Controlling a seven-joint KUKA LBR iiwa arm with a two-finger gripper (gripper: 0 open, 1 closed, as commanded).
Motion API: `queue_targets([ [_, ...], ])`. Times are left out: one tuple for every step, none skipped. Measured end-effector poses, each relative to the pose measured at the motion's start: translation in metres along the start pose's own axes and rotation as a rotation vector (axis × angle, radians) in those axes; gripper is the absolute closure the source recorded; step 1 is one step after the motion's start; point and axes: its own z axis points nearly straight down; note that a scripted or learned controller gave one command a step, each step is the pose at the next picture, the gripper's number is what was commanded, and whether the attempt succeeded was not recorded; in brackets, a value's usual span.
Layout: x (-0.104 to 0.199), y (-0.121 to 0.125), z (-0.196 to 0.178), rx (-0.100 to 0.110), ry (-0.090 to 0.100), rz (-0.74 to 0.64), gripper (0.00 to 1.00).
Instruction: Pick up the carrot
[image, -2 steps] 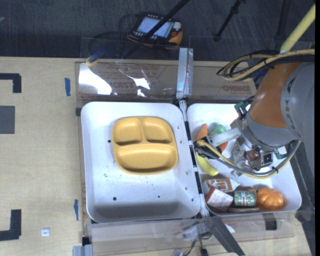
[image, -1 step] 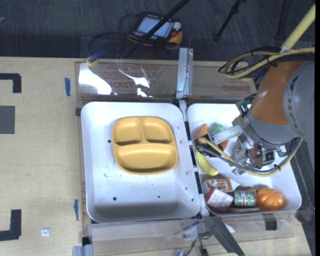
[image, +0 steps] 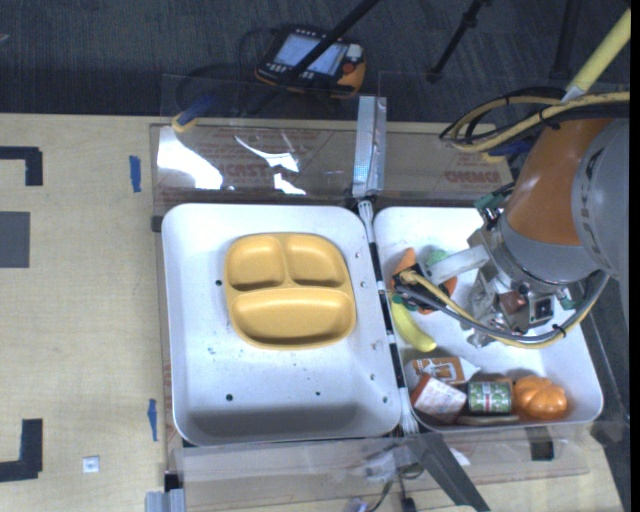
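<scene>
Camera view: two white bins sit side by side on the bench. The left bin (image: 190, 330) holds a yellow tray (image: 290, 290) with three compartments, lying toward 12 o'clock of the bin floor. The right bin (image: 585, 375) holds the clutter. The arm (image: 570, 200) enters from 3 o'clock and hangs over the right bin's centre. The gripper (image: 490, 315) sits among cables at the wrist's lower end; how far its fingers stand apart cannot be told, and nothing can be seen between them. The carrot (image: 405, 262), an orange piece, lies at 10 o'clock in the right bin, near the dividing wall, apart from the gripper. A banana (image: 412, 328) lies just below it at 9 o'clock. A can (image: 490, 397) and a pumpkin (image: 542, 398) lie side by side at 6 o'clock.
</scene>
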Motion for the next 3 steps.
queue_targets([
  [0.0, 0.0, -0.009, 0.0, -0.001, 0.001, 1.0],
  [-0.016, 0.066, 0.031, -0.002, 0.008, -0.19, 1.0],
  [-0.016, 0.066, 0.021, -0.001, 0.006, -0.19, 1.0],
])
